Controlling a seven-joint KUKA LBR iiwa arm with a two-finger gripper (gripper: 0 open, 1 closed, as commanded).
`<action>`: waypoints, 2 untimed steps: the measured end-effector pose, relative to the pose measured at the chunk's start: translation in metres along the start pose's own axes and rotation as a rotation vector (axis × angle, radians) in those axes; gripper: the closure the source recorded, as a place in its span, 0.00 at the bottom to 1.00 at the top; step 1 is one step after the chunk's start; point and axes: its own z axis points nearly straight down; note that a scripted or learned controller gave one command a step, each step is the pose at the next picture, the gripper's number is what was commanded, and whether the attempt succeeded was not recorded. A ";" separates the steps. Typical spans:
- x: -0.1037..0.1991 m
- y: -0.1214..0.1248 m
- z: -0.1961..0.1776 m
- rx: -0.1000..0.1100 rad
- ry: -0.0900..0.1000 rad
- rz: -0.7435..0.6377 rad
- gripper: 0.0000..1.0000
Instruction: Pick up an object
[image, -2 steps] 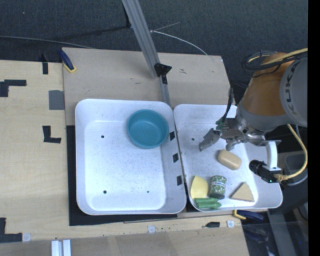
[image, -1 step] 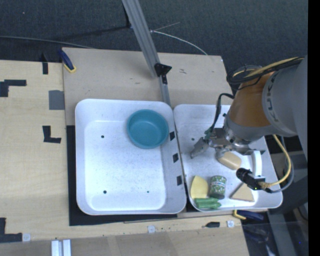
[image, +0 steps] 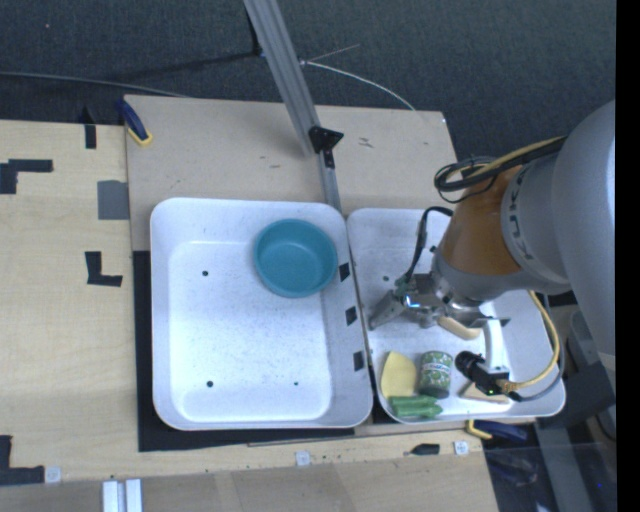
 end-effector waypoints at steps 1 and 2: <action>-0.001 0.000 -0.013 -0.002 -0.001 0.000 1.00; -0.010 0.004 -0.061 -0.002 0.002 0.001 1.00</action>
